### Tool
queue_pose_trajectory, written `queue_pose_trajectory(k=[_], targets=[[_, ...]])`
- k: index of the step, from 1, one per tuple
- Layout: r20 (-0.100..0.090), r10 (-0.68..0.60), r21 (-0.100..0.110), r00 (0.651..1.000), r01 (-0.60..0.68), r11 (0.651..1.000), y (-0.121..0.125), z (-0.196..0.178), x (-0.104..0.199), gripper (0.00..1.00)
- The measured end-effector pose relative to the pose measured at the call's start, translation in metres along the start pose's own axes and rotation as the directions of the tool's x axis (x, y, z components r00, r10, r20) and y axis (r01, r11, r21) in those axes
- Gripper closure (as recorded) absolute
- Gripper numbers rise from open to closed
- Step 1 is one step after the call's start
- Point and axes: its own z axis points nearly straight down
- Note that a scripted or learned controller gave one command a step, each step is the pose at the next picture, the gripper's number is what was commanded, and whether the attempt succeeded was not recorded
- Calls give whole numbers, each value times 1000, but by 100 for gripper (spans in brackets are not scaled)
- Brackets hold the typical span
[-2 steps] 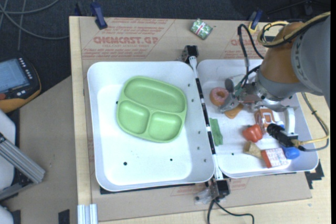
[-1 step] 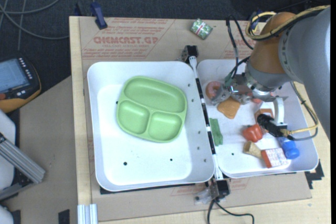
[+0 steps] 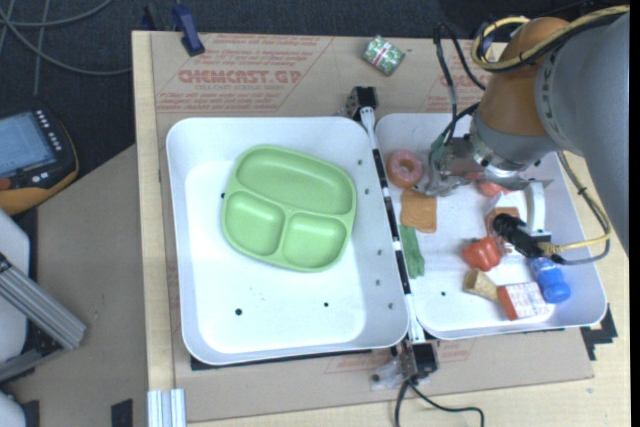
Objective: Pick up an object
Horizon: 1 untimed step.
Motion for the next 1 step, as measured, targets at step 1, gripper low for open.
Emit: queue_pose_trajectory(k=[1], targets=[[0, 2, 1, 1000, -2, 1000, 6, -77, -65, 100]])
